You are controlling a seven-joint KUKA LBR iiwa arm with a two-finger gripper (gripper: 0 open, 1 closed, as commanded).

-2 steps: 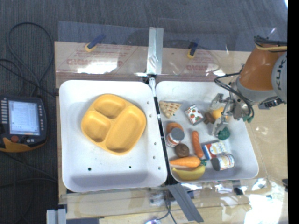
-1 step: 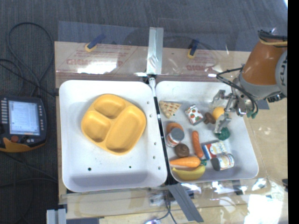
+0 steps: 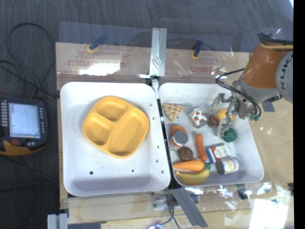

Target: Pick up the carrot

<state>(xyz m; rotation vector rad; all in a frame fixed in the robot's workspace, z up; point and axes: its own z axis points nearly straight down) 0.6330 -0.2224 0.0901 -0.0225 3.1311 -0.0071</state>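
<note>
A: Where the arm reaches in from the right, what is the pincer doing?

B: It hangs over the upper right part of the right bin, fingers pointing down. They look spread, with nothing between them. A small yellow thing lies just beneath, and a dark green round thing sits just below that.

A: And the carrot?

B: Near the front of the same bin, lying on its side with the green end to the right. It rests against a banana, which curves along the front wall. It is well apart from the pincer.

A: What else crowds that bin?

B: A slim orange-red pepper stands lengthwise just above the carrot. A brown doughnut-like thing touches the carrot's upper left. Above that is a small tin with a grey lid. A waffle wedge lies at the top left, and a little white carton is beside it. To the right of the carrot are a red and white packet and a can on its side.

A: The left bin?

B: It holds a yellow divided plate with three hollows, tilted a bit on the surface.
</note>
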